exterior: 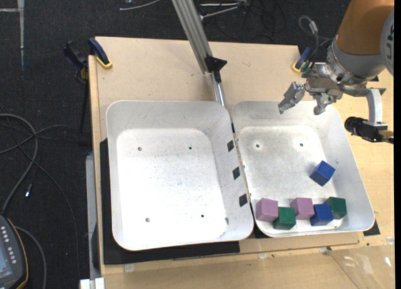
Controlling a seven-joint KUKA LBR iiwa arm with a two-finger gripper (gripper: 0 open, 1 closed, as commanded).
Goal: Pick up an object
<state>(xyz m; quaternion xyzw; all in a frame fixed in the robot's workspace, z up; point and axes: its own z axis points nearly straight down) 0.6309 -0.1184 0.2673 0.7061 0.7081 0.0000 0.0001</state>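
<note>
My gripper (pixel 307 102) hangs open over the far edge of the right bin (pixel 276 137), with nothing between its fingers. A blue cube (pixel 322 173) lies alone toward the bin's right side, well below the gripper. Along the bin's near edge sits a row of small blocks: a purple one (pixel 267 209), a green one (pixel 286 217), a second purple one (pixel 304 207), a blue one (pixel 321 214) and a dark green one (pixel 338 206).
The left bin (pixel 166 168) lies beside the right one, its wall touching it. A slanted metal pole (pixel 194 31) runs down to the gap between the bins. Clamps (pixel 100 52) sit at the bench's far corners.
</note>
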